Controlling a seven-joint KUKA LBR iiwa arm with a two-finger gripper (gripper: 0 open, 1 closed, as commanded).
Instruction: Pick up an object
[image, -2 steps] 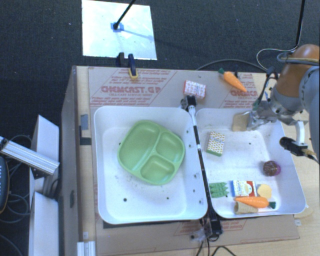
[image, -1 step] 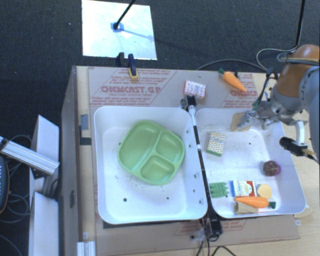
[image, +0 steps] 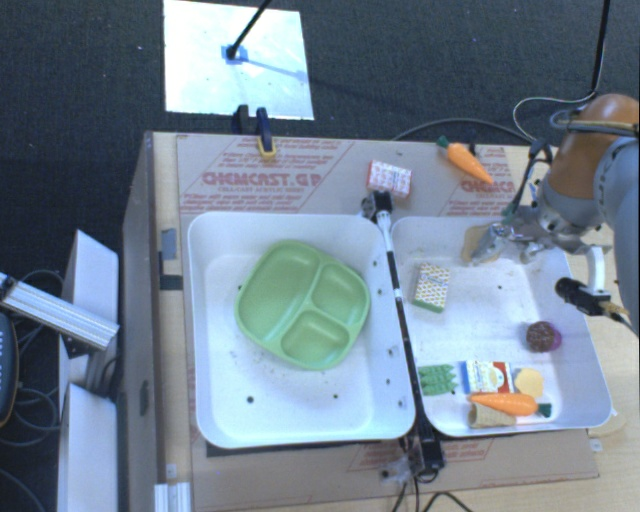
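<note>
Two white bins side by side, left bin well away from the gripper, holding a green divided plate. Right bin sits under the tool. Grey arm with orange band comes in from the right. Gripper hangs low over the far corner of the right bin, metal fingers pointing toward the divider; whether it's spread or clenched, cannot tell, too blurry, and nothing visibly between the fingers.

Likely target: patterned block, closest thing to the tool, just beside and nearer the camera, lying flat by the divider. Looks light and stiff, foam or card, not fragile; best to pinch across the narrow width, flat faces should grip fine.

Further from the tool, at the bin's near edge: carrot, food card, green piece, yellow disc. Dark round thing sits between, small and probably rolls, poor pick. Outside the bins, beyond the tool: another carrot and striped box on the board
</note>
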